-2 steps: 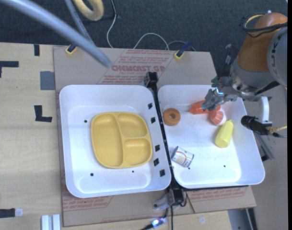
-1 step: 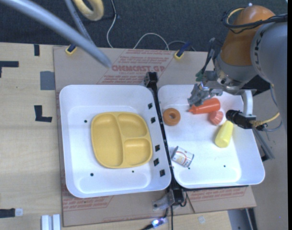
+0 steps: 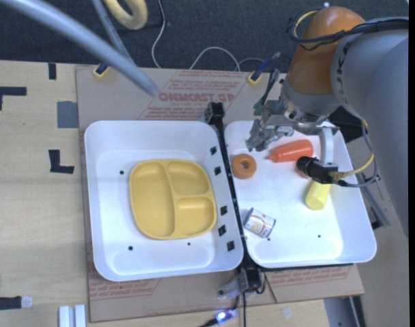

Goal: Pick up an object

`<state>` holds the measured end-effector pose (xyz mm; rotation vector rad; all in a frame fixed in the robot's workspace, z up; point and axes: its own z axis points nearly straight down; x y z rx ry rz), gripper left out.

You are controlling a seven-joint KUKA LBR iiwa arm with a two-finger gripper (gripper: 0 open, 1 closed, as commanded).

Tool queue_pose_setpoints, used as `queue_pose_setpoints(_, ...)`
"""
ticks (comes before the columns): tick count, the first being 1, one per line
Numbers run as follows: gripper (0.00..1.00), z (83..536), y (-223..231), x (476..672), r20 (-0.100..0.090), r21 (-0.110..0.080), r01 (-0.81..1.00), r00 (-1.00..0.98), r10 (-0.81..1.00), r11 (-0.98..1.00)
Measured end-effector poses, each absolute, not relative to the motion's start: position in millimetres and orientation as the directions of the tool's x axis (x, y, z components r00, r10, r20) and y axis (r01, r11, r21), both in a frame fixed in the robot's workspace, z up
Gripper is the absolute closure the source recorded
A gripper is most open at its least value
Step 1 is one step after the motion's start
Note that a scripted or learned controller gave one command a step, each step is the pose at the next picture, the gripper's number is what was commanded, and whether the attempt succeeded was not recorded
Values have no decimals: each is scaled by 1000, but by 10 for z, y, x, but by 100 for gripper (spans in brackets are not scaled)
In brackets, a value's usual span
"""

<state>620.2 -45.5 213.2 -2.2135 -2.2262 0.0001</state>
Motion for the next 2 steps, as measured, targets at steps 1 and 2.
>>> queue_pose_setpoints(1, 100, 2054, 82, 6348, 1, -2, 1000, -6, 1000, 6)
queue_pose_setpoints(2, 100, 2065, 689, 6500, 2, -1, 1000, -8, 1000, 8)
